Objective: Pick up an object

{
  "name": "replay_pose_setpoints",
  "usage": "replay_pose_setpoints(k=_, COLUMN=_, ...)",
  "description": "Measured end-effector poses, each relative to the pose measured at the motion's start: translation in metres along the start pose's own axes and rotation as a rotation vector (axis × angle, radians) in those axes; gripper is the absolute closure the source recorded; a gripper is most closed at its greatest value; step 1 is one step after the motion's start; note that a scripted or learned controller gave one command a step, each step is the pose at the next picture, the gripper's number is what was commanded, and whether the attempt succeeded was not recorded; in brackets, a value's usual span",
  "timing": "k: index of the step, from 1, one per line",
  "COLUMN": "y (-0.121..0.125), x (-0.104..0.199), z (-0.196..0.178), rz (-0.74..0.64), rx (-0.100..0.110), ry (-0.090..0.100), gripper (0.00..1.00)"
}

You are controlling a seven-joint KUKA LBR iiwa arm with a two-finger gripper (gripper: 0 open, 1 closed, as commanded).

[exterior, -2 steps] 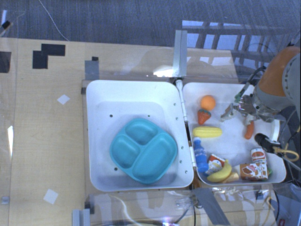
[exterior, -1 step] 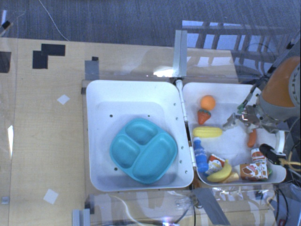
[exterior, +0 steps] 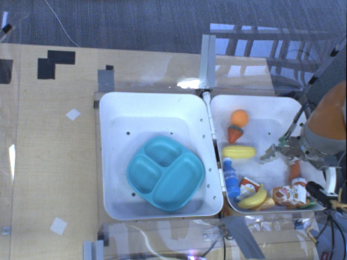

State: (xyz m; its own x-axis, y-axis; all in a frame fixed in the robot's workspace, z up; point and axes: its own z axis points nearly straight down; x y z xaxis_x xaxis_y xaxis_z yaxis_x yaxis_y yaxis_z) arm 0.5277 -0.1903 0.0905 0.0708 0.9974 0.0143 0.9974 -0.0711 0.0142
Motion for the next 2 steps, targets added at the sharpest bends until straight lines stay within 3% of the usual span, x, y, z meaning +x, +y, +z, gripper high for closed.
replay_pose_setpoints(k=1, y=0.075, x=0.060, z=0.004, rz=-0.325, rx=0.006, ry=-0.012, gripper=0.00)
replay_pose_setpoints(k=2, y=0.061, x=-0.010, z=-0.091, rz=-0.415, rx=0.008, ry=-0.015, gripper=0.00)
